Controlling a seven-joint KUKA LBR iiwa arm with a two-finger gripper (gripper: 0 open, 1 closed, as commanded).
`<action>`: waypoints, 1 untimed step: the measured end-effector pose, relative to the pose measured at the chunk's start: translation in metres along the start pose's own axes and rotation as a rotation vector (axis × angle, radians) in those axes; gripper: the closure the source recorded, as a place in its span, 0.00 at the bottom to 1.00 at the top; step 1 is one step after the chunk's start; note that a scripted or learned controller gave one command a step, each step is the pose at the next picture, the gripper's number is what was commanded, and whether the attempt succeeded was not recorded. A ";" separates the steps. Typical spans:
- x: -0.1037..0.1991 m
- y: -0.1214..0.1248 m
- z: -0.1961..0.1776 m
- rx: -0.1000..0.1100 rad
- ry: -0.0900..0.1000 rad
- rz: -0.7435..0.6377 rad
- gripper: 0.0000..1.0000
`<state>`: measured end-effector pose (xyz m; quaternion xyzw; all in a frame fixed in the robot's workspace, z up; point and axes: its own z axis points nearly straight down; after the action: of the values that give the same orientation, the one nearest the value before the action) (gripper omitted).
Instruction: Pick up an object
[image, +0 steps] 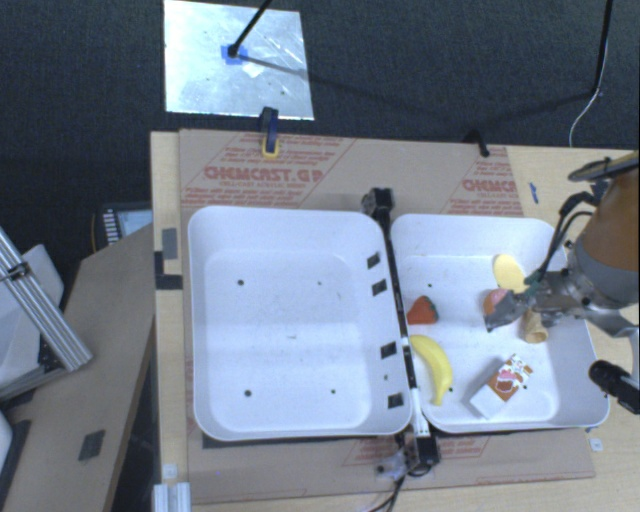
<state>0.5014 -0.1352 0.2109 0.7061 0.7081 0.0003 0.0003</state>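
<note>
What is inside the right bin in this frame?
The right bin holds a banana, a red piece, a yellow piece, a small carton and the end effector, which partly covers a pinkish item.

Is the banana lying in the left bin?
No, the banana lies in the right bin, close to the divider, beside the red piece.

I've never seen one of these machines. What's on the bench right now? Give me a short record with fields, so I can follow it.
arm: grey with an orange band, reaching in from the right
gripper: low in the right bin, beside a pink object
right bin contents: banana, red piece, yellow piece, small printed box, tan object
left bin: white, shallow
grasp: cannot tell
</note>
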 end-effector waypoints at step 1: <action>-0.019 0.039 0.105 0.005 0.000 0.002 0.00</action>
<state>0.5405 -0.1540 0.1056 0.7067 0.7075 -0.0014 -0.0016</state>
